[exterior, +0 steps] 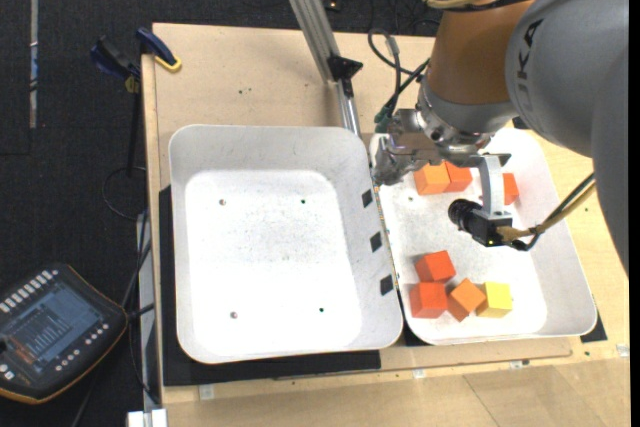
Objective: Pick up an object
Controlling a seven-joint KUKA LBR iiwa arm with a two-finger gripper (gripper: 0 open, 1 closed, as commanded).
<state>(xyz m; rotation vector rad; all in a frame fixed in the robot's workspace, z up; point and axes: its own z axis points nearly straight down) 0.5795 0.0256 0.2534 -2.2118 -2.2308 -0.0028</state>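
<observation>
Far blocks (432,179): two orange ones touch side by side at the far end of the right bin (570,307). A third orange one, to their right, is partly hidden by the robot.
Near blocks (435,267): three orange ones cluster by the bin's front edge, with a yellow block (497,297) just beside them on the right.
Gripper (398,155): it hangs over the bin's far left corner, just beside the far pair. We cannot tell whether it is wide or narrow, or whether it touches them.
Arm (575,45): the grey link slants in from the upper right. The orange band bulges above the wrist, which points down and leftward over the bin.
Left bin (185,150): it lies against the right bin — their rims meet along the middle.
Bench (250,65): a pale wooden board under both bins, with a blue clamp (120,57) at its far left corner.
Pendant (48,330): on the dark floor at lower left, well apart from the bins.
</observation>
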